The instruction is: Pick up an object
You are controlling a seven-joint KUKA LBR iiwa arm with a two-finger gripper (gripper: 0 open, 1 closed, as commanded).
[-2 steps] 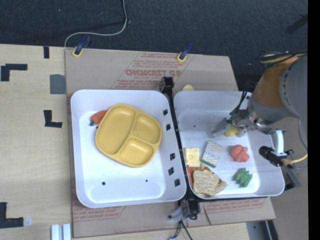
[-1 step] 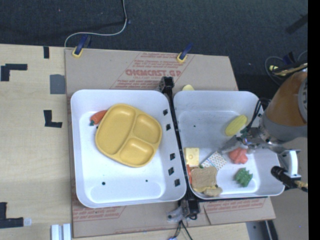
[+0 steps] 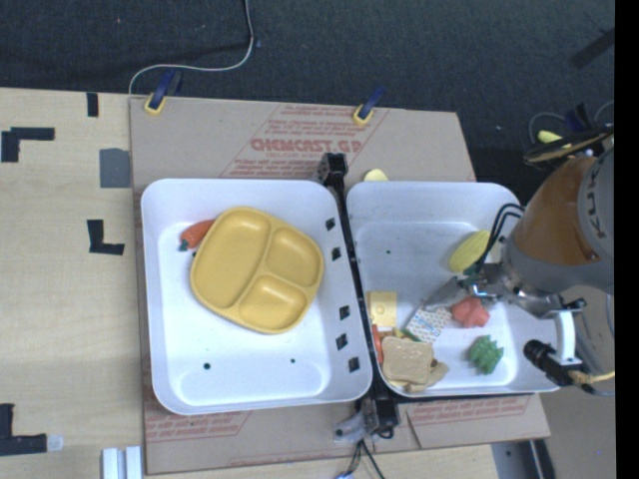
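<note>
Toast slice (image 3: 407,360) sits at the right bin's (image 3: 419,208) front edge, a green toy (image 3: 485,353) beside it toward the front right corner. Gripper (image 3: 469,289) is low over that bin's right half, just above a red piece (image 3: 470,313), with a yellow item (image 3: 467,250) behind it. Likely lining up on the red piece as pick target. Can't tell the gripper's opening; nothing visibly held. Left bin (image 3: 160,297) carries a yellow divided plate (image 3: 257,268) with an orange-red item (image 3: 197,233) tucked at its back left edge. Clutter near the front edge could snag.
</note>
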